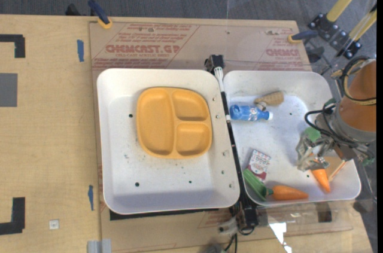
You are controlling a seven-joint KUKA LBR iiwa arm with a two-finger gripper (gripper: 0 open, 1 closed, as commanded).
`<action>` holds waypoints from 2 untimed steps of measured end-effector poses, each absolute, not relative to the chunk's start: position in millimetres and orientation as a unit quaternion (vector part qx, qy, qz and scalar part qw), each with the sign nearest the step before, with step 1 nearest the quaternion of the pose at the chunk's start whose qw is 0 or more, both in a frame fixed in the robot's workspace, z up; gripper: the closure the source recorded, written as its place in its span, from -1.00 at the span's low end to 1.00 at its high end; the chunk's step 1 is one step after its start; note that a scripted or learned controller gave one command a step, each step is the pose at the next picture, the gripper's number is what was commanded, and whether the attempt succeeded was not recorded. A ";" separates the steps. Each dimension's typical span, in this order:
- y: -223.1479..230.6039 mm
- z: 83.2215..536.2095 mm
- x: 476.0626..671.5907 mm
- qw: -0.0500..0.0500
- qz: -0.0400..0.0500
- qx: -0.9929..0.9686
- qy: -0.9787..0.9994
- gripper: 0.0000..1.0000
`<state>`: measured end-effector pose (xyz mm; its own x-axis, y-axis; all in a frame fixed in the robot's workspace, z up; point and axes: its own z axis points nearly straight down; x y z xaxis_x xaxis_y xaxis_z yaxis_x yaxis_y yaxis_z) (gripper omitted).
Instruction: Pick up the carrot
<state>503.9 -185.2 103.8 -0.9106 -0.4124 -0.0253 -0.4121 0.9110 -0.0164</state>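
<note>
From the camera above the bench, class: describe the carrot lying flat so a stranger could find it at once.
Find the right white bin, then its near edge. There the carrot lies flat, pointing right, its leafy green top beside a small red-and-white packet. A second carrot sits further right, under the gripper, and points away from the camera.

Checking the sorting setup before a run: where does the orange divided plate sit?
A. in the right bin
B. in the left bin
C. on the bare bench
B: the orange divided plate lies inside the left bin, away from the carrot in the right bin.
</note>
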 end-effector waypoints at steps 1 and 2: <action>-185.1 102.7 503.2 0.013 -0.005 -0.211 0.977 -1.00; -209.2 89.6 500.0 0.009 -0.002 -0.386 0.922 -1.00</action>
